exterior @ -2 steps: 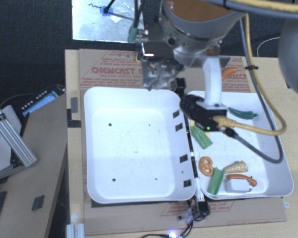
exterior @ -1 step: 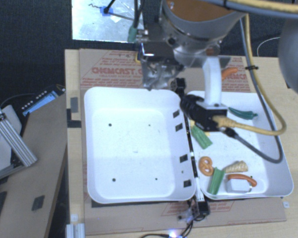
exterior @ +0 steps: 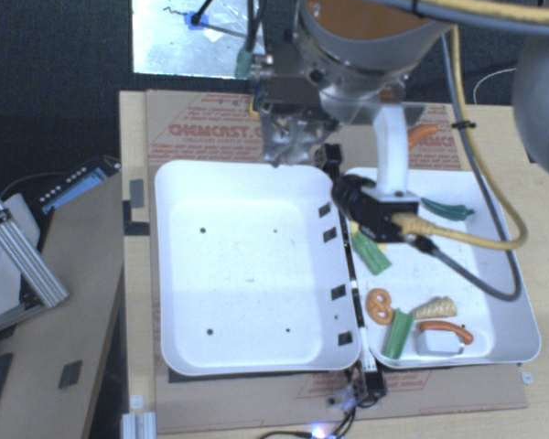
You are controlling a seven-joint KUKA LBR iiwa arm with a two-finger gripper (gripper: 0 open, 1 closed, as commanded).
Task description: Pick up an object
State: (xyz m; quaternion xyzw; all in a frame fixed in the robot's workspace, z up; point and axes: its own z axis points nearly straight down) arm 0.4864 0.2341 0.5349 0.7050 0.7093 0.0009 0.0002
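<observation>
Tool (exterior: 297, 144) hangs over the left bin (exterior: 247, 282) at its far rim; grip state cannot be told. Just right of that bin, near end: pretzel (exterior: 380, 305), green stick (exterior: 398, 334). Beneath: printed cardboard (exterior: 210, 126), pale desk (exterior: 82, 337). Beyond: dark floor (exterior: 55, 44).

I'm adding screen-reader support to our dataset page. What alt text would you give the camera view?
The robot's gripper hangs above the back rim of the left white bin, near the divide between the two bins. The right bin holds small items, among them a pretzel, a green stick and an orange piece.
</observation>
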